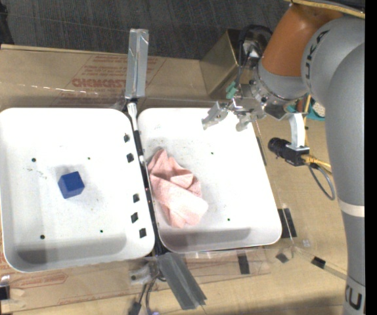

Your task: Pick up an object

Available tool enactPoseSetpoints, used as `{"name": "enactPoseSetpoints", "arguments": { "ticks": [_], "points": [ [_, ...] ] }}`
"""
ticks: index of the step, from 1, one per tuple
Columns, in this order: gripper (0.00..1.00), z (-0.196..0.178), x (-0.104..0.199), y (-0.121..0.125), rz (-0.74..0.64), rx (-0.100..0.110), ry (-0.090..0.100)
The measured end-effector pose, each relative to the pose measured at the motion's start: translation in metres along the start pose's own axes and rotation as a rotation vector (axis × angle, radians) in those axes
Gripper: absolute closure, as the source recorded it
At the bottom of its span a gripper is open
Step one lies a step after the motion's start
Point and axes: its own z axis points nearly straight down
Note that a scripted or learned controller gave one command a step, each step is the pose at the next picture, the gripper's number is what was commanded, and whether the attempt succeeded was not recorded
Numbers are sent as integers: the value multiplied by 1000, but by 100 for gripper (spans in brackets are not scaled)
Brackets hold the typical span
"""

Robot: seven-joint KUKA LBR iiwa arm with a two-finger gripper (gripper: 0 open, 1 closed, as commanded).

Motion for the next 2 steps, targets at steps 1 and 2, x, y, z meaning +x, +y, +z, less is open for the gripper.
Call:
{"name": "enactPoseSetpoints", "arguments": {
  "ticks": [1, 2],
  "points": [
    [0, 96, 41, -36, 38, 1, 0],
    [0, 149, -1, -61, 28, -4, 0]
  ]
}}
